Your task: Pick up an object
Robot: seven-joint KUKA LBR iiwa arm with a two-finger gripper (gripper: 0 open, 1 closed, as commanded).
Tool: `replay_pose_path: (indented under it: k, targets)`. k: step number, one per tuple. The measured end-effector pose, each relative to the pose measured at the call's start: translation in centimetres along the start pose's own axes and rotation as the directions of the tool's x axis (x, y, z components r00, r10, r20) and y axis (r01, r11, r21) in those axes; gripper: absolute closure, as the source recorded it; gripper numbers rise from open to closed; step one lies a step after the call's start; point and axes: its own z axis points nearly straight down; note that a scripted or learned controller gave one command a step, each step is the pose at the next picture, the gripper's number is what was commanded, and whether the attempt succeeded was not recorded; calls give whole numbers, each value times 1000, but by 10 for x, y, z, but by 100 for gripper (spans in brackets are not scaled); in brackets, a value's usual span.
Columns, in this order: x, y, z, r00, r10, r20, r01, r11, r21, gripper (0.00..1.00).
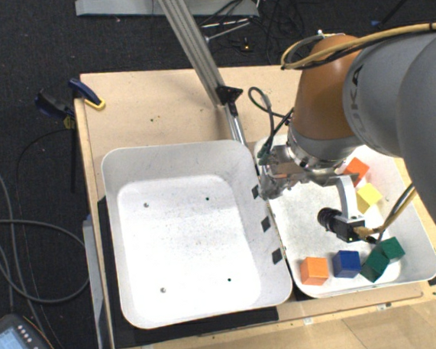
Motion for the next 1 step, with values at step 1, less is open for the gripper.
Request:
replay_pose_path:
  k: [1]
  targets:
    - [46, 10, 0, 1000, 0, 0, 0, 1000, 0, 100]
